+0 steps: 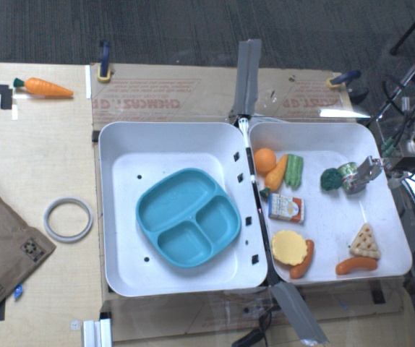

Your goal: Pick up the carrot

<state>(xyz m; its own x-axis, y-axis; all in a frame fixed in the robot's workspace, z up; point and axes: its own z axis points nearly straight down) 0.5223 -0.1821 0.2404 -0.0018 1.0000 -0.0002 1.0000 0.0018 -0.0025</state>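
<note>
The carrot (275, 173) lies at the upper left of the right bin (388, 215), beside an orange (264, 159). The pincer (369, 170) hovers at right; its opening cannot be told.

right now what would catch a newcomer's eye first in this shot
The blue tray in the left bin stands out most. The right bin holds a jumble of toy food, with a carrot near its left wall. A second carrot lies on the bench at far left.
</note>
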